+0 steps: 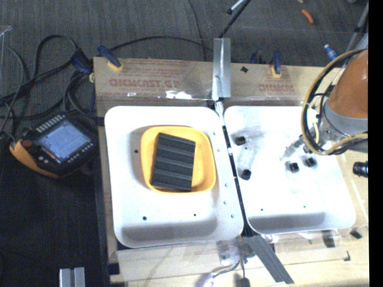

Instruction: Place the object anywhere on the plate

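Note:
A dark grey ribbed rectangular block (pixel 173 161) lies flat on the yellow plate (pixel 205 160) in the middle of the left bin (pixel 122 178). The block fills most of the plate and sits slightly tilted. My gripper (pixel 301 163) hangs over the right bin (pixel 299 208), well to the right of the plate. Its two black fingertips (pixel 293 166) stand apart with nothing between them. The grey arm with its orange band (pixel 353 91) comes in from the right edge above it.
Two small black knobs (pixel 239 140) (pixel 245 173) sit near the right bin's left wall. A metal divider strip (pixel 222 70) stands behind the bins. A teach pendant (pixel 57 145) with cables lies left of the bench.

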`<state>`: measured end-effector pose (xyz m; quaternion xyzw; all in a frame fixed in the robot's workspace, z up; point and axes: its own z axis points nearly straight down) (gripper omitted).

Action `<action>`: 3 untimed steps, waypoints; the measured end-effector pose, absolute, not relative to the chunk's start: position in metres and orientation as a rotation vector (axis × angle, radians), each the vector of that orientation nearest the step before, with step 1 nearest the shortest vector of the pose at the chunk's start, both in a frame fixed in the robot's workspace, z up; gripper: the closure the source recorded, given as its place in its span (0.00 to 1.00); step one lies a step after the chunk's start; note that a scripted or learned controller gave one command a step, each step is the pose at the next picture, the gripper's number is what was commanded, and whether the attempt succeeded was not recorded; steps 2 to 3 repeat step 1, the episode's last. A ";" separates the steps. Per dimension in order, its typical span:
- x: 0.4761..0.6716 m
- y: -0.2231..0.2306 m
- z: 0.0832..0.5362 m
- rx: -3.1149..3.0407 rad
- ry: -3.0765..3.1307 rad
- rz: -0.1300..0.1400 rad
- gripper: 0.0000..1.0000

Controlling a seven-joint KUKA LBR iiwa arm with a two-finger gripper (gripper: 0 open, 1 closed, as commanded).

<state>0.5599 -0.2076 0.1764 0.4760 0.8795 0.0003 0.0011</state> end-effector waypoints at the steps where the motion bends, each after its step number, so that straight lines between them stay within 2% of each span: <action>1: 0.560 -0.208 0.176 1.494 2.761 0.001 0.00; 3: 0.560 -0.208 0.176 1.494 2.761 0.001 0.00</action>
